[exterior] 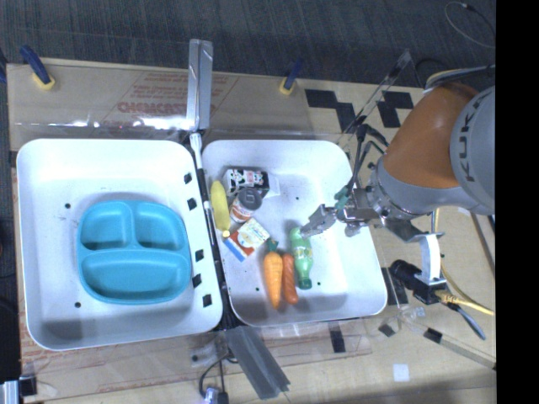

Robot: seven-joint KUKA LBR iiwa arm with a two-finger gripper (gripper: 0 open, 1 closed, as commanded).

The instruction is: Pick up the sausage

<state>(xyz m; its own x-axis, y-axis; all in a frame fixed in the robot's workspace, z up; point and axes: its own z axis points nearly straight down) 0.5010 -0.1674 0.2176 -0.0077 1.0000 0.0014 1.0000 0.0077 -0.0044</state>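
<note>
**Jaws hang over the right bin, nothing between them**

Jaws (320,220) of the grey arm sit low over the right bin (358,297), slightly parted as far as the slanted view shows, with nothing between them. Just below them lies a green bottle (301,259), touching the sausage (289,279), which lies beside a carrot (273,280) near the bin's front wall. Further left are a banana (219,205), a small black-and-white carton (245,178) and some snack packets (246,236). The left bin (38,251) holds a blue divided tray (133,252). Both bins rest on a pale wooden tabletop (253,91) with black marker squares, blue clamps at its rear edge, and dark carpet beyond.
</note>
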